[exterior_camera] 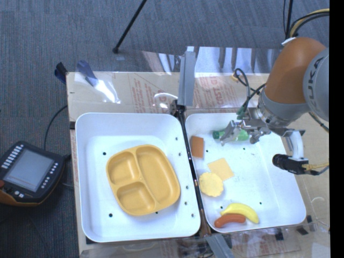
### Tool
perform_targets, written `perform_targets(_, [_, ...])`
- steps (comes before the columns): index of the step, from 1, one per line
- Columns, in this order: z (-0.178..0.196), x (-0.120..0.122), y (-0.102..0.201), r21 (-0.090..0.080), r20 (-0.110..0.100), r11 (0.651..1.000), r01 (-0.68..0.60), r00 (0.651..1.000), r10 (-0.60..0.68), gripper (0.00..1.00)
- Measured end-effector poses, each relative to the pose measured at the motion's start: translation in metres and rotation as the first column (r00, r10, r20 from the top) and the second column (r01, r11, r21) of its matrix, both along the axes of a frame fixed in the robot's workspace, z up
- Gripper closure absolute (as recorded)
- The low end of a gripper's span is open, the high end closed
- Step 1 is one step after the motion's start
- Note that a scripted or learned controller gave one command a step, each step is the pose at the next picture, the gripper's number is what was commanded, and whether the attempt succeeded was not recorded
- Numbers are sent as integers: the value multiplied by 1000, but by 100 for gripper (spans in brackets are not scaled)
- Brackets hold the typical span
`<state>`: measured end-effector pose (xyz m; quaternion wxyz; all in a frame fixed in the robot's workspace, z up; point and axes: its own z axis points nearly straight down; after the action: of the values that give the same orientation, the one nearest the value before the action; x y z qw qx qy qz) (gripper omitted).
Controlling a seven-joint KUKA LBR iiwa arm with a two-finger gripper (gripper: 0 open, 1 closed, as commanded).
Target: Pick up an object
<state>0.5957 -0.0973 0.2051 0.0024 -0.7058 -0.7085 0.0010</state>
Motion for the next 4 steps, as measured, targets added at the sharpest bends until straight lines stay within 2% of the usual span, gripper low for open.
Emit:
perform_targets(1, [-88,-36,-1,2,-7,998,-58,998,58,0])
perform_targets(2, [-120,-4,12,1,-1,988,-151,988,151,0])
perform_targets(3, [-118,15,-32,-1,3,984,-180,984,180,0])
perform_targets(4, [-119,14,-19,1,1,945,-328,945,328,0])
